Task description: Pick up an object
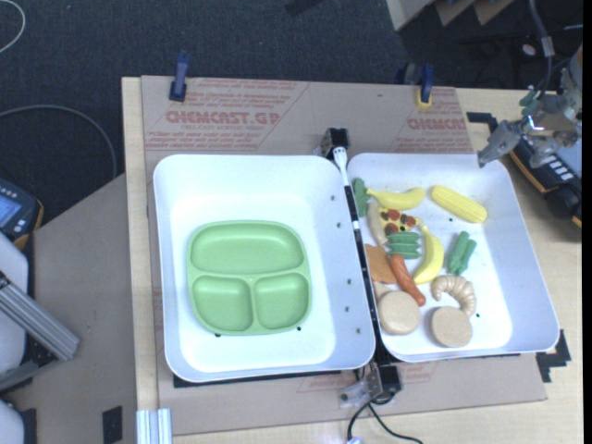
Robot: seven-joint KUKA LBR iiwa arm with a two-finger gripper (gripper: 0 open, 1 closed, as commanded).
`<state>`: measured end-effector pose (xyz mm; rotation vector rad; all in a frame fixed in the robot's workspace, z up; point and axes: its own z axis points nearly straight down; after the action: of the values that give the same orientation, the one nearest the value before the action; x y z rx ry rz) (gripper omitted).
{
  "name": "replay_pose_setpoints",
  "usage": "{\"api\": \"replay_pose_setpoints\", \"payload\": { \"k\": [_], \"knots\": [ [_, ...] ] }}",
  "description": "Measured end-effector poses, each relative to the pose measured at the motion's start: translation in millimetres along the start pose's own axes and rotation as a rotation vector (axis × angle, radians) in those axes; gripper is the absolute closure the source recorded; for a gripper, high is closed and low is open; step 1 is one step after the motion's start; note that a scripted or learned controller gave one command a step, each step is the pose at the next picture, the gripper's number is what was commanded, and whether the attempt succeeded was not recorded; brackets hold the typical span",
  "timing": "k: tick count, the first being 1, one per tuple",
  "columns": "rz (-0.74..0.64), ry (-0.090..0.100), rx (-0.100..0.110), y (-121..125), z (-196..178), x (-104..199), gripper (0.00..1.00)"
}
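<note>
**Two white bins on a worktop, toy food in the right one**

Seen from above at a slant, a worktop (277, 109) covered with printed brown board carries two shallow white bins side by side.

The left bin (176, 248) holds a pale green tray (248, 276) with three compartments: one long one at the far side and two smaller ones at the near side. The tray lies flat near the middle of the bin.

The right bin (518, 248) holds a cluster of toy food, mostly in its left half. At the far side a banana (400, 197) lies beside a corn cob (459, 203). Below them is a pizza slice (396, 220), then green beans (403, 243) and a second, curved banana (431, 255). A green pod (460, 252) lies tilted to their right. A carrot (405, 277) slants across the middle, with a croissant (453, 289) to its right. Two round tan biscuits, one (400, 313) near the dividing wall and one (450, 326) beside it, sit at the near side.

The tool (499, 141) shows at the right edge, above the far right corner of the right bin and apart from all the food. It looks small and dark there, possibly with nothing in it, and I cannot tell whether its tips are apart or together.

Two blue clamps (178, 77) (425, 86) grip the worktop's far edge.
</note>
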<state>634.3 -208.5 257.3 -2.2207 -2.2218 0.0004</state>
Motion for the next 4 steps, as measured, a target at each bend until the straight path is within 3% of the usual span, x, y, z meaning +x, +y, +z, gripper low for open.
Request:
{"api": "replay_pose_setpoints", "payload": {
  "k": [1,2,3,4],
  "knots": [
    [-0.001,-0.002,-0.003,0.6,-11.1,-0.1,1.0],
    [-0.003,-0.001,-0.004,-8.4,-47.7,53.1,1.0],
    [0.005,0.001,0.003,-108.5,-64.6,39.4,1.0],
    [-0.004,0.003,0.003,-137.2,-71.8,102.3,1.0]
  ]
}}
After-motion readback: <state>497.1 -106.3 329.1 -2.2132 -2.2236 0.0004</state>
